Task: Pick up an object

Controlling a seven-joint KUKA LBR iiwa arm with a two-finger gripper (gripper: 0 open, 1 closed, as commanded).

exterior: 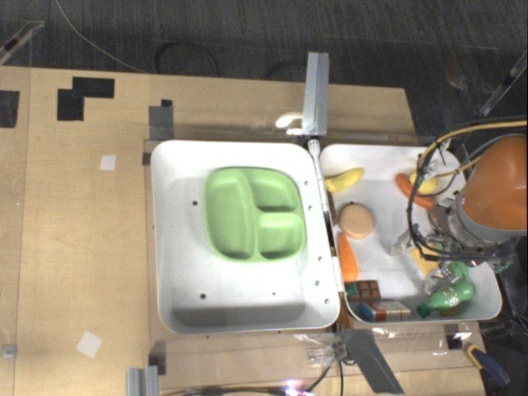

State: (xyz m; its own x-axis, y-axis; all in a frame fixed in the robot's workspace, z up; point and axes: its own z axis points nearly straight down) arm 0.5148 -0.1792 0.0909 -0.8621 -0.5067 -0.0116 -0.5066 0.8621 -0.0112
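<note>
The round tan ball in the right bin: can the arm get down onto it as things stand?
Probably yes. The ball lies in open floor of the right bin, with nothing on top of it. A carrot lies just below it and a banana above, both apart from it. The arm hangs further right.

Arm cut off at right edge and covering the right bin's far side, tool buried under cables so fingers unreadable, yellow item and green bottle beneath it partly hidden.
</note>
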